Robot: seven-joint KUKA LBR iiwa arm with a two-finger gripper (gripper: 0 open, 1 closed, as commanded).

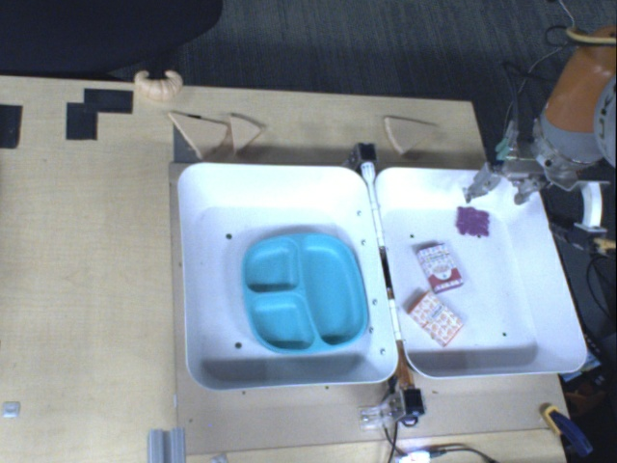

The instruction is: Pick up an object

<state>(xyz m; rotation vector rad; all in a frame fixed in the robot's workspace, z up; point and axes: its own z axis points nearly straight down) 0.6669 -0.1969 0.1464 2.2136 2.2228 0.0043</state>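
In the right bin (pixel 540 345) lie a small purple object (pixel 472 222) near the back and two small red-and-white cartons, one (pixel 439 265) at mid-bin and one (pixel 436 317) nearer the front. My gripper (pixel 500 190) hangs over the bin's back edge, just above and to the right of the purple object. Its fingers are spread open and hold nothing. The grey arm with its orange band (pixel 578 75) comes in from the upper right.
The left bin (pixel 207 258) holds a blue divided plate (pixel 304 292). A raised rim (pixel 378 258) separates the two bins. Cables run along the right side beside the arm, and small fixtures stand on the wooden bench behind the bins.
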